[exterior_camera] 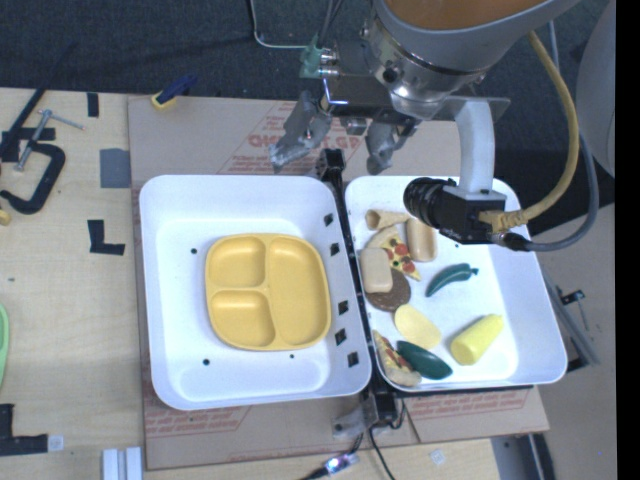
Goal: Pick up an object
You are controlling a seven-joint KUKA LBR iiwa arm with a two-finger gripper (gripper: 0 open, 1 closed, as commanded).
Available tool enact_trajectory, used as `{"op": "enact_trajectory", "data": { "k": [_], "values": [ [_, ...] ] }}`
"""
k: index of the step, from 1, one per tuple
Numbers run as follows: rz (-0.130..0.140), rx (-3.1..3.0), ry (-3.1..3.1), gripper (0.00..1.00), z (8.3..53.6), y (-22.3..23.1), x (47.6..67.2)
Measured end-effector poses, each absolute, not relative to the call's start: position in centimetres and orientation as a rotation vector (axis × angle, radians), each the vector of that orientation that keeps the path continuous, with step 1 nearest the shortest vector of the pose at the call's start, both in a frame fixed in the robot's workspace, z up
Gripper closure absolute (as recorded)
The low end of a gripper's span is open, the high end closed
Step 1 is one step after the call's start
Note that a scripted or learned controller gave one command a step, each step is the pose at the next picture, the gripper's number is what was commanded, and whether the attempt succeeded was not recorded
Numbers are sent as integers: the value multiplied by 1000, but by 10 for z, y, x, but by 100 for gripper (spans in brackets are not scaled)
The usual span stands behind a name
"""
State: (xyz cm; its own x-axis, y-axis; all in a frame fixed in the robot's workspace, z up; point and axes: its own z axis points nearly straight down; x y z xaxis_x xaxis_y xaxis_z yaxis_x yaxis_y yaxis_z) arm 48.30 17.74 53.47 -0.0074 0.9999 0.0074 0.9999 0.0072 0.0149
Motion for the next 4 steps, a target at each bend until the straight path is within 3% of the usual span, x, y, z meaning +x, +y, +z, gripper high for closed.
{"op": "enact_trajectory", "data": {
  "k": [1, 2, 3, 4],
  "values": [
    [-17, 2216, 2233, 0, 432, 237, 482],
    [-6, 2215, 2228, 100, 448, 234, 483],
    [-16, 2230, 2216, 100, 378, 168, 483],
    [-12, 2221, 2226, 100, 321, 191, 483]
  ]
}}
